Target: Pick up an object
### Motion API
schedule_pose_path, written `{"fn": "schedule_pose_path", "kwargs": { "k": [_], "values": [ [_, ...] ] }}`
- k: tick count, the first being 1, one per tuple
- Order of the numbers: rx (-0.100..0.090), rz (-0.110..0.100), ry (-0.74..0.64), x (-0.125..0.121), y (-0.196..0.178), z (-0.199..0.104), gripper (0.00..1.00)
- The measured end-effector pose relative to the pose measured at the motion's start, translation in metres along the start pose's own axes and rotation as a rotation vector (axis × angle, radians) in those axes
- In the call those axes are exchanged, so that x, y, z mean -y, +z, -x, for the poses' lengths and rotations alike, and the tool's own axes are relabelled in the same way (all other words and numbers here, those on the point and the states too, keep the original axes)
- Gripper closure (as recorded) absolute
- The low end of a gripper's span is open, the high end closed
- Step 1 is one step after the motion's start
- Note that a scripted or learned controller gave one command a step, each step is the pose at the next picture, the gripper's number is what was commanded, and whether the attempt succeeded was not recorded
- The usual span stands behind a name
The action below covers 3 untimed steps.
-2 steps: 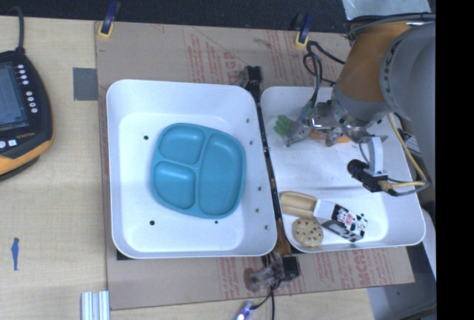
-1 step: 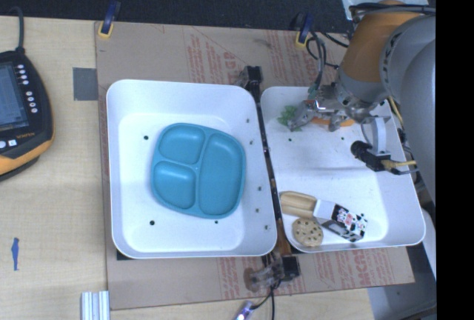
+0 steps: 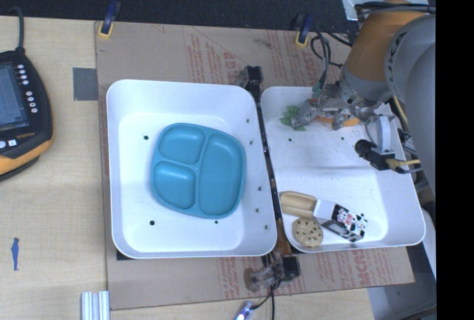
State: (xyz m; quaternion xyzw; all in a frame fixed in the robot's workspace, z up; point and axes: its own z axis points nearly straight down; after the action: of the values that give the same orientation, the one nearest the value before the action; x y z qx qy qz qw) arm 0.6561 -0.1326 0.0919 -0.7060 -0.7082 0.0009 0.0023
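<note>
My gripper (image 3: 326, 108) is low over the far end of the right bin (image 3: 400, 200), under the orange-banded wrist. Right at its tip lies a small green leafy piece (image 3: 292, 117) joined to an orange piece (image 3: 311, 117); I cannot tell whether the gripper touches them. At the bin's near end sit a tan bread-like block (image 3: 298, 202), a round speckled cookie (image 3: 307, 232) and a small black-and-white toy (image 3: 348, 222).
The left bin (image 3: 126, 185) holds a blue divided plate (image 3: 198, 170). A black and orange pendant (image 3: 18, 111) lies at the bench's left. Clamps and cables sit along the cardboard edge behind the bins. A black arm part (image 3: 374, 153) hangs over the right bin's right side.
</note>
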Motion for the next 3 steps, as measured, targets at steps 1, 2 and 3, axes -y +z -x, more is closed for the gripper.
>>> {"fn": "schedule_pose_path", "kwargs": {
  "k": [1,2,3],
  "values": [
    [-0.002,-0.003,0.000,0.000,0.001,0.020,0.00],
    [0.001,0.002,0.001,0.000,0.000,0.053,0.00],
    [0.002,0.004,0.000,0.000,-0.050,0.078,0.00]
  ]
}}
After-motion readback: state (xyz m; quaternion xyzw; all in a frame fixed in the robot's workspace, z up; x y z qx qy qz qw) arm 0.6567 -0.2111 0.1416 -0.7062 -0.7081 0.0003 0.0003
